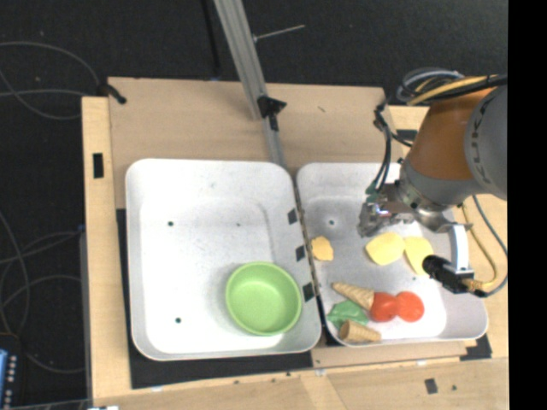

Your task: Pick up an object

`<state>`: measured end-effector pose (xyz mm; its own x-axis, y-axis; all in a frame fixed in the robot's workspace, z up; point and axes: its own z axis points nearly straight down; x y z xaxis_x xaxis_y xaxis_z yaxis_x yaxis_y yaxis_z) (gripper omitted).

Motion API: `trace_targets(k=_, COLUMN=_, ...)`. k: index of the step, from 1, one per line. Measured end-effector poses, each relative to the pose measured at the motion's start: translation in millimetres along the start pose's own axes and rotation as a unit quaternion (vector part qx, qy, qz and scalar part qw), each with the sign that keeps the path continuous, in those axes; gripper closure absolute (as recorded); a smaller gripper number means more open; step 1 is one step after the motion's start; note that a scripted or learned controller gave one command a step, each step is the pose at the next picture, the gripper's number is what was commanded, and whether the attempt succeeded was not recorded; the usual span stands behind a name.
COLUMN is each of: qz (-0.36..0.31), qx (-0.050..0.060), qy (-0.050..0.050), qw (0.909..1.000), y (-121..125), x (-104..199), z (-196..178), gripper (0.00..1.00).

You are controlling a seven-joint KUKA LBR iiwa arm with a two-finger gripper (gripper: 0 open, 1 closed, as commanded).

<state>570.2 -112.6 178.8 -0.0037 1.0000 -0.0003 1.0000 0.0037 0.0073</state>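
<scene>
Approach step: hand (373, 219), grip state indiscernible, hovers above right bin (342, 186); next, descend onto yellow piece (385, 248).

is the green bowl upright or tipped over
Upright. The green bowl sits in the left bin with its round rim facing up and its hollow inside showing; nothing can be seen in it.

Both bins, the left bin (171, 203) and the right bin (342, 190), look like smooth white plastic, faintly speckled. The green bowl (262, 298), lower centre, is matt plastic. The bench (188, 118) looks like pale, unvarnished wood. A metal rail (242, 45) at top centre has a dull sheen. At right, the arm's orange band (444, 139) is glossy, and the gripper (373, 219) looks like bare grey metal
</scene>
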Motion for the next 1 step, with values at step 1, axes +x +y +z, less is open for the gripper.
trace_targets(k=1, qz=0.0, qx=0.0, qy=0.0, qw=1.0, y=2.4, x=-0.9, z=-53.0, gripper=1.0)
